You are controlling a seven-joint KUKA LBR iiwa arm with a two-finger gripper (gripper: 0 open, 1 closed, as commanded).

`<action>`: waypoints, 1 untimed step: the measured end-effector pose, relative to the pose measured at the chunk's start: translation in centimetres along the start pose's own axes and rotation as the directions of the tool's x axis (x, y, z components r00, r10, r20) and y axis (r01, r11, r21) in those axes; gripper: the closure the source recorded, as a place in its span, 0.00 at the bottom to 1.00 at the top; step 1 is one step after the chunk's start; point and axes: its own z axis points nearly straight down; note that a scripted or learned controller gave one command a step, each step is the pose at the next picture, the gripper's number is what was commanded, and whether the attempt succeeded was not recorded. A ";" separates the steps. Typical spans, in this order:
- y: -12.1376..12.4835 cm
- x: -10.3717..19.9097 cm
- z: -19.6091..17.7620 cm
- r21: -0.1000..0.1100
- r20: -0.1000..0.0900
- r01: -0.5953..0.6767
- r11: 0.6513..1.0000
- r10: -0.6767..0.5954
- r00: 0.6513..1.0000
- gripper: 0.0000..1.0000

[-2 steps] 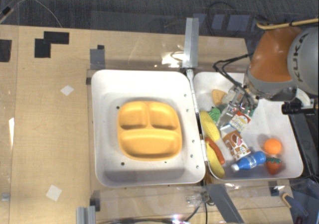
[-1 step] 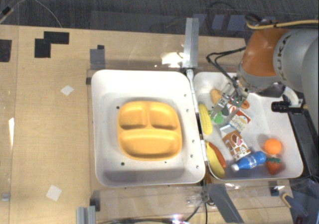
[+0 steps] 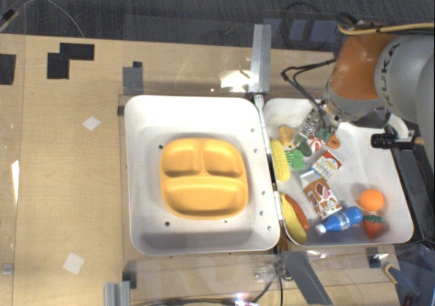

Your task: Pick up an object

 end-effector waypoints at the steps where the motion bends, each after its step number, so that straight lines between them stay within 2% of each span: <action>1: 4.2 1.2 -7.0 0.017 -0.016 -0.525 0.851 0.525 0.851 1.00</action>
